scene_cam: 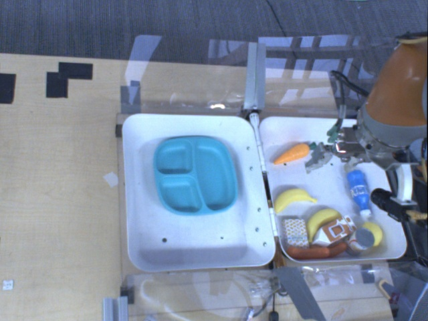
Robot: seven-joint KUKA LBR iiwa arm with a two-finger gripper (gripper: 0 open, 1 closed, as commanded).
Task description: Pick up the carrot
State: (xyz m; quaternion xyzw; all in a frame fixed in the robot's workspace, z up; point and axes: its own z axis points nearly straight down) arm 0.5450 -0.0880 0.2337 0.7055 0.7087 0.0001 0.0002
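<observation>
Camera view: claw [319, 156] beside carrot [292, 154]

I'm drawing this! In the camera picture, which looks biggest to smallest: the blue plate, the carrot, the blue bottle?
1. Blue plate, by far the largest.
2. Carrot and blue bottle: they look about alike in length, so I won't rank them.

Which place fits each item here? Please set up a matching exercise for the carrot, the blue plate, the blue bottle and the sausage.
Things:
1. carrot
2. blue plate
3. blue bottle
4. sausage

Places:
A. middle of the left bin
B. front edge of the right bin
C. upper part of the right bin, just left of the gripper
D. right side of the right bin

Pairs: 1-C, 2-A, 3-D, 4-B
</observation>
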